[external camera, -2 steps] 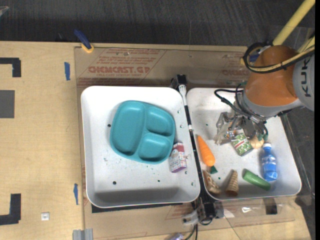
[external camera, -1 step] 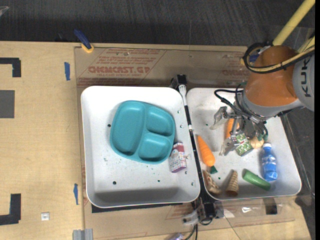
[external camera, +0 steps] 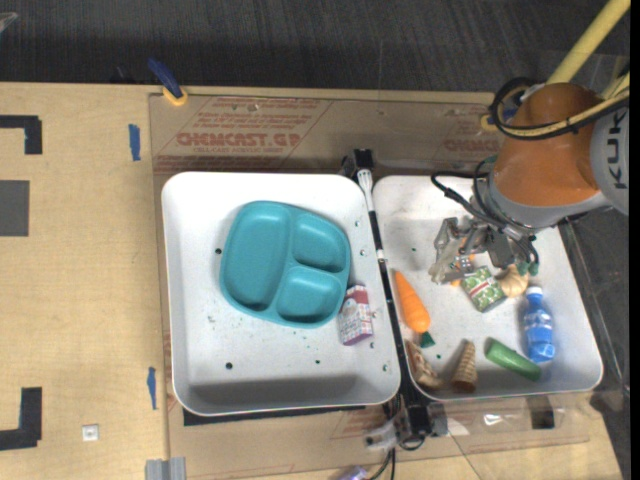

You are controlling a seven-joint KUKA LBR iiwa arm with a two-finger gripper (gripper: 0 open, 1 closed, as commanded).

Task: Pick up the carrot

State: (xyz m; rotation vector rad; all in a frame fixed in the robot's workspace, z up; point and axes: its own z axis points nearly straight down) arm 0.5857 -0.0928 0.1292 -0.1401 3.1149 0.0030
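An orange carrot [external camera: 411,304] with a green stub lies in the right bin [external camera: 420,208], close to its left wall. My gripper [external camera: 458,256] hangs over the middle of that bin, up and to the right of the carrot and apart from it. Its metal fingers point down to the left with a gap between them, and nothing sits between them.
The right bin also holds a green-and-white packet [external camera: 483,289], a blue bottle [external camera: 538,329], a green vegetable [external camera: 513,358], a cone [external camera: 463,364] and a brown piece [external camera: 427,369]. In the left bin [external camera: 200,358] lie a teal divided plate [external camera: 285,263] and a small packet [external camera: 355,316].
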